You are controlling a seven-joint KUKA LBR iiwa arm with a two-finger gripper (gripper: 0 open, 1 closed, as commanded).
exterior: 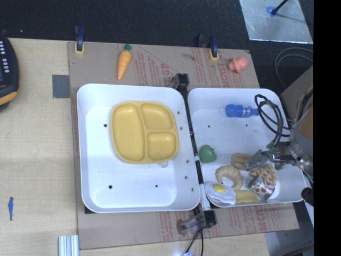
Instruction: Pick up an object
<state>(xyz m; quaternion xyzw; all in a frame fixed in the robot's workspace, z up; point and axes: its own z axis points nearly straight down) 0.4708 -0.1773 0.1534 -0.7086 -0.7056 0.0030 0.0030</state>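
Observation:
My gripper (265,160) hangs low over the front right part of the right bin (213,97), with the arm coming in from the right edge. Right below it lies a cluster of toy foods: a tan piece (241,159), a speckled pizza-like slice (265,174), a patterned cup-like item (263,188), a croissant (229,173) and a fried egg (218,190). A green round toy (206,153) rests by the bin's left wall. A blue bottle (237,111) lies near the bin's far side. Whether the gripper touches any item is unclear.
The left bin (96,185) bears a yellow divided plate (144,131). A black cable (269,113) loops over the right bin's far right corner. Outside the bins, a toy carrot (123,63) and a pink toy (238,64) lie on the cardboard at the back.

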